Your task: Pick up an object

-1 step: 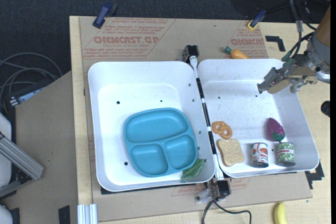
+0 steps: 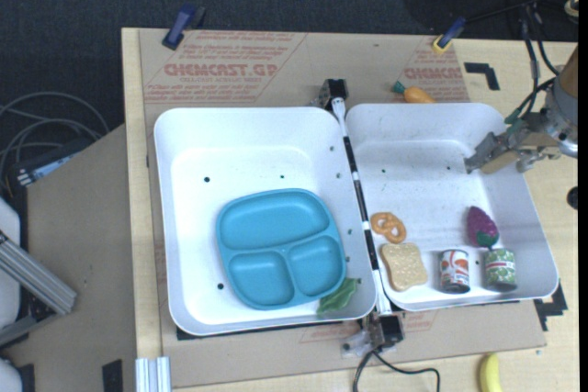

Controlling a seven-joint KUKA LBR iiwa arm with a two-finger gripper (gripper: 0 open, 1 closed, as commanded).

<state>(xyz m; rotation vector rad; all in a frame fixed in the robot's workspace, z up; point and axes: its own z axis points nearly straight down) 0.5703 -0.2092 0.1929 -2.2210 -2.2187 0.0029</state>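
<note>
My fingers point(image 2: 490, 157) are spread apart with nothing between them, hanging over the far right part of the right bin point(image 2: 418, 126), pointing in toward its bare middle. Below me, along the bin's near edge, the objects sit in a loose row: a pretzel point(image 2: 388, 226) by the divider, a slice of bread point(image 2: 403, 266) just beside it, then a red can point(image 2: 454, 270) and a green can point(image 2: 501, 268) standing upright close together. A purple eggplant point(image 2: 481, 226) lies just behind the two cans, the nearest thing to me. In the left bin point(image 2: 184, 151) a blue divided plate point(image 2: 280, 247) rests flat, a green leafy piece point(image 2: 338, 296) touching its near corner. An orange carrot point(image 2: 415, 93) sits on the worktop point(image 2: 230, 69) beyond my bin.
</note>
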